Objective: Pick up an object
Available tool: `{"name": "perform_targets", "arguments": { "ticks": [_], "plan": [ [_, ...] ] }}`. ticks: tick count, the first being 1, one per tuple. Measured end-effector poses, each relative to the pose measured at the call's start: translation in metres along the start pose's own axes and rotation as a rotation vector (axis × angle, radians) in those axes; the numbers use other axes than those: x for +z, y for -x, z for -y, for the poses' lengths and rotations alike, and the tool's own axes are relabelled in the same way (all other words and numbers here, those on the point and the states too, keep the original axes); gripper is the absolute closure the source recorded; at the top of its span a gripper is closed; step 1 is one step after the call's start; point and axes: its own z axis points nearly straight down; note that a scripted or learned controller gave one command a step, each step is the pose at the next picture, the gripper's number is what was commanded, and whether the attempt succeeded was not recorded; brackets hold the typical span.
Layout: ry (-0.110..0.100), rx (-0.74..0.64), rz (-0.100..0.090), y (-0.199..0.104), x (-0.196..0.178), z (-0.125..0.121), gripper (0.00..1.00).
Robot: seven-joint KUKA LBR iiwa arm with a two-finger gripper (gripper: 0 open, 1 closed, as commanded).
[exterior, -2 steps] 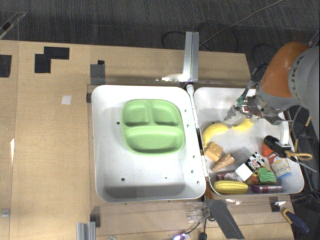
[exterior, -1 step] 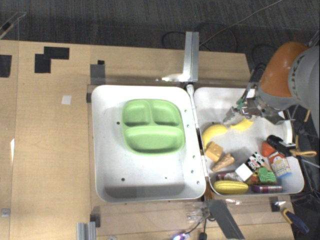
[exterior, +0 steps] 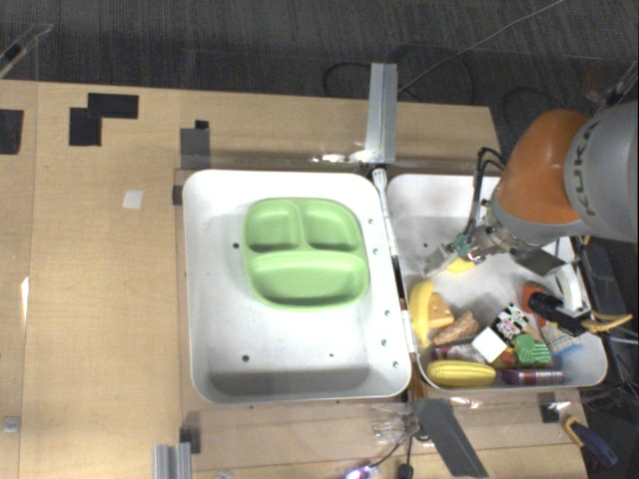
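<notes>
End effector [exterior: 461, 257]: grip state unreadable | small yellow object [exterior: 458, 264]: touching its tip, right bin [exterior: 419, 208]

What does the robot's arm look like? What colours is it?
The arm is big and rounded, mostly grey, with a bright orange band bulging above the wrist. There is dark lettering on the grey part near the picture's right edge. A thin black cable runs beside the orange part. At the end sits a small metal gripper with a bit of green on it.
</notes>
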Motion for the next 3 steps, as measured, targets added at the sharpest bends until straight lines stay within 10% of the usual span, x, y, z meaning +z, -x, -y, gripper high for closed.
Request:
{"name": "perform_targets", "arguments": {
  "ticks": [1, 2, 3],
  "plan": [
    [0.007, 0.0, -0.001, 0.0, -0.012, -0.003, 1.0],
    [0.007, 0.0, -0.001, 0.0, -0.012, -0.003, 0.0],
    [0.013, 0.0, 0.001, 0.0, -0.024, -0.006, 1.0]
  ]
}}
